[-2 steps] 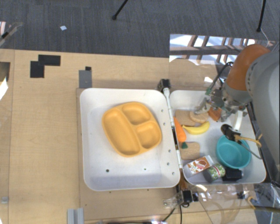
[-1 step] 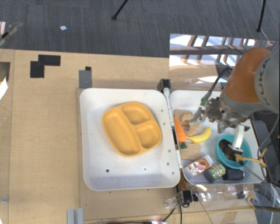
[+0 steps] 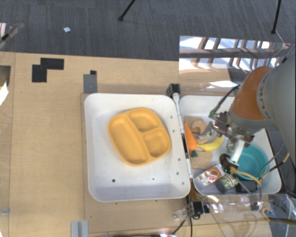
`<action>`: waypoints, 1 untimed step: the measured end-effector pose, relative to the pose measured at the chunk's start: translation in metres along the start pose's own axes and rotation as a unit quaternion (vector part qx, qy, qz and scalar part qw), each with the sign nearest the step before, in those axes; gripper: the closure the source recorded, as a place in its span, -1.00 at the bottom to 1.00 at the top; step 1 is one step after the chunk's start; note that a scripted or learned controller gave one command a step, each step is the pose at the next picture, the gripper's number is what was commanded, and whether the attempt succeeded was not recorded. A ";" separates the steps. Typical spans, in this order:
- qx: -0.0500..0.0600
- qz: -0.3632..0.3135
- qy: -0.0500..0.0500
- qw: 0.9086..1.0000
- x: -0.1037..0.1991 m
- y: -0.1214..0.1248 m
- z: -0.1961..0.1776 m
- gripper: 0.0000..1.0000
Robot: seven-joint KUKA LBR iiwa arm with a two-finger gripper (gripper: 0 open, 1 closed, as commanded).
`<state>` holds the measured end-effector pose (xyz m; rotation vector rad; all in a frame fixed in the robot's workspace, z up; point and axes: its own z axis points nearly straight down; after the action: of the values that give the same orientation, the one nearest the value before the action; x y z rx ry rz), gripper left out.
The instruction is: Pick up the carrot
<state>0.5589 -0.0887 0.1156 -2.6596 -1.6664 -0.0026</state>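
Camera view from above shows my gripper (image 3: 211,134) low in the right bin (image 3: 200,110), just beside a banana (image 3: 212,146), while the carrot (image 3: 189,136) lies apart from it along that bin's left wall (nothing lifted yet), and I cannot tell how far my gripper is open.

Far side, dark grey ribbed carpet (image 3: 92,28) with a thin black stand leg (image 3: 127,10) crossing it, then the pale wooden bench (image 3: 41,152) spreads near, black blocky marks (image 3: 46,68) at its far left, and bright striped light (image 3: 231,45) glares off a clear panel (image 3: 203,76) far right.
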 end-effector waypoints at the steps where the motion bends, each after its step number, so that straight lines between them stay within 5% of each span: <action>1: -0.004 0.191 0.002 0.982 -0.009 -0.022 0.028 -1.00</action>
<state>0.5353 -0.0869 0.0876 -2.9327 -1.1307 -0.0150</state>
